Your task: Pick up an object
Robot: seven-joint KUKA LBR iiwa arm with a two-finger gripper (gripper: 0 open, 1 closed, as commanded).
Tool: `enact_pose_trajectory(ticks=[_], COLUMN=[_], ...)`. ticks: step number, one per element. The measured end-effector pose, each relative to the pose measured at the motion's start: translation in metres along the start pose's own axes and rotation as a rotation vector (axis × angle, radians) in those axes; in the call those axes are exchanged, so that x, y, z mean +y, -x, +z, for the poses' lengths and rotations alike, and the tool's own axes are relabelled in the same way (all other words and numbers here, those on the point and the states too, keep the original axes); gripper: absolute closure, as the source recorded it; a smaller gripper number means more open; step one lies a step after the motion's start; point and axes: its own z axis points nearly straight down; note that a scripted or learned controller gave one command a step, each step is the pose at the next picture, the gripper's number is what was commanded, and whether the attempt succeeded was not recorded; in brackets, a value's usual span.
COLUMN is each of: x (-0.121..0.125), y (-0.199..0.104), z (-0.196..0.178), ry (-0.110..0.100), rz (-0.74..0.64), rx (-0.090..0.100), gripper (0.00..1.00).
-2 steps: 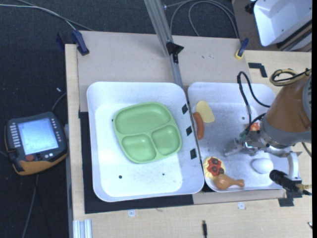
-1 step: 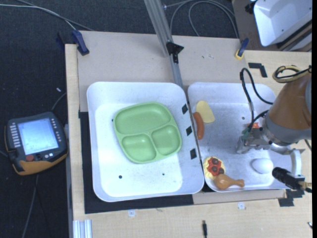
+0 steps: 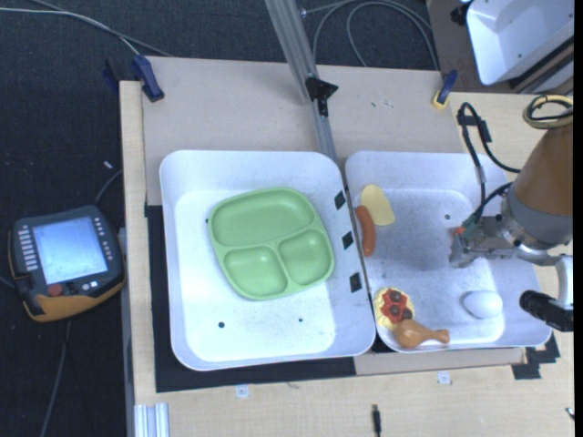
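The claw (image 3: 466,244) hangs over the right white bin (image 3: 428,176), near its right wall; whether it is open or closed cannot be told. No object is seen between its parts. A white egg (image 3: 482,304) lies below and just right of the claw. A chicken drumstick (image 3: 421,335) and a pizza slice (image 3: 393,306) lie at the bin's lower left corner. A hot dog (image 3: 367,228) and a yellow chip (image 3: 378,204) lie along its left wall. The left white bin (image 3: 182,271) holds a green divided plate (image 3: 271,242).
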Motion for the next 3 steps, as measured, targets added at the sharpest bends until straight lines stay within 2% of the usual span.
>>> enact_pose_trajectory(ticks=[1,2,3], x=[0.002,0.029,0.048], y=[0.0,-0.047,-0.104], z=[-0.054,-0.051,-0.066], ry=[0.002,-0.002,-0.002], rz=[-0.001,-0.006,-0.007], rx=[0.0,0.004,0.004], gripper=[1.0,1.0,1.0])
